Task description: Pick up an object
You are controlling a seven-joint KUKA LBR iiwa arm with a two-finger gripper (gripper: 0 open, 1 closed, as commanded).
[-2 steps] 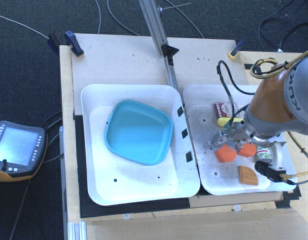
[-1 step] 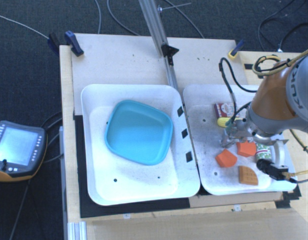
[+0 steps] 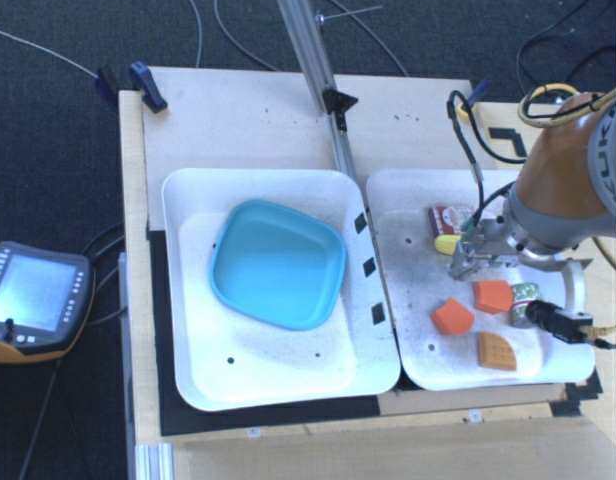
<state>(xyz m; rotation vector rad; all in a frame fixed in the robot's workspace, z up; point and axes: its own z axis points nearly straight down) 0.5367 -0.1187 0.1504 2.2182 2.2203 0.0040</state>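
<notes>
Nearest the camera, a flat tan waffle-patterned piece is being seen lying in the right bin, below and just right of the gripper. An orange block with soft, rounded edges is lying below the gripper, and a second, redder block is lying just below and to its right. A small green-and-white item is being partly hidden by the black cable plug that is hanging off the wrist.

The metal gripper is being held low over the speckled white bin floor, and whether it is open or closed cannot be told. A small yellow piece is lying just beside it on the left; contact cannot be judged. A red-and-white carton is lying above the yellow piece, near the gripper.

Well to the left, a smooth blue squarish plate is being carried by the left bin. Farther back, a slanted aluminium rail is being seen crossing the pale bench, with blue clamps at its edge. A teach pendant is lying on the dark carpet at far left.
</notes>
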